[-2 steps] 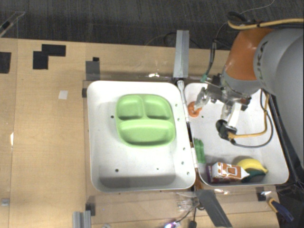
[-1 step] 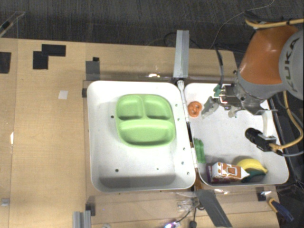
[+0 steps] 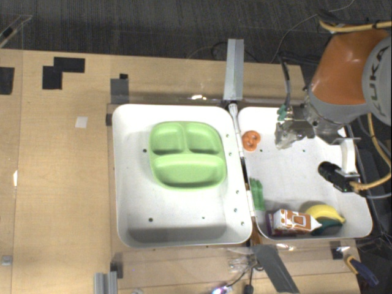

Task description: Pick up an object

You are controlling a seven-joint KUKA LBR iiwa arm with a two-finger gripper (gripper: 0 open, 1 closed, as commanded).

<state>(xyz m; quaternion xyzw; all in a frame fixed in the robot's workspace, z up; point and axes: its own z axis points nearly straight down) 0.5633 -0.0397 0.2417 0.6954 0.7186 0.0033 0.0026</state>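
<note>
Two shallow white bins sit side by side on the bench [image 3: 55, 182], and we locate the gripper [image 3: 285, 138] over the right bin [image 3: 294, 176], in the far part of it, close to the far wall. The grey arm [image 3: 349, 72] with its orange band enters from the view's right and ends at the gripper. We cannot tell from this view whether the gripper is wide or narrow, nor whether it touches the bin floor. We see five loose things in the same bin as the gripper. The orange round object [image 3: 250, 140] is the closest: it lies just beside the gripper on the view's left, between the gripper and the wall shared with the left bin [image 3: 128, 164], and apart from the gripper. The green item [image 3: 257, 195] lies nearer the camera than the gripper and to its left in the view, along that same shared wall. The carton [image 3: 293, 222], brown, white and orange, lies well apart from the gripper against the near wall, almost straight toward the camera from it. The banana [image 3: 324, 213] lies beside the carton, toward the camera and to the view's right of the gripper, and it rests on a dark item [image 3: 331, 226] that we cannot identify. The green divided plate [image 3: 186, 154] lies in the left bin, well apart from the gripper on the view's left.
</note>
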